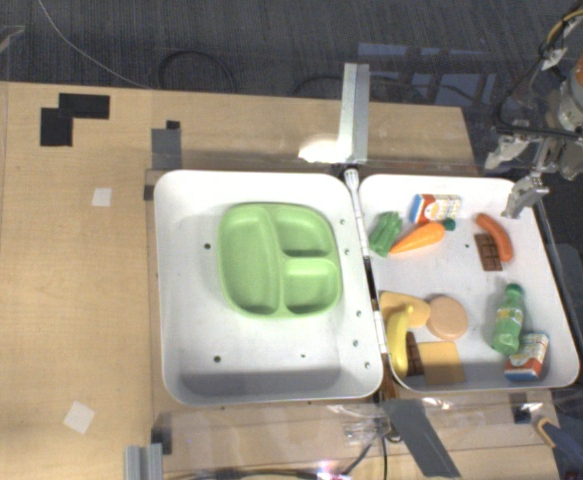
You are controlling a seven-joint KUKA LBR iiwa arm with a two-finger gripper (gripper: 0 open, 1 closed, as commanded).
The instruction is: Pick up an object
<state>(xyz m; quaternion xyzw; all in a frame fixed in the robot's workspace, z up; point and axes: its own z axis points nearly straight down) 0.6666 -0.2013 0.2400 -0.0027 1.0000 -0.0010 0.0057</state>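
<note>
The right bin holds several toy foods: an orange carrot, a green vegetable, a small white carton, a red sausage beside a brown bar, a green bottle, a small can, a yellow banana, a tan round piece and a tan block. My gripper hangs over the bin's far right corner, above and to the right of the sausage. It is open and holds nothing.
The left bin holds a green divided plate. A metal post stands behind the seam between the bins. The wooden bench stretches to the left.
</note>
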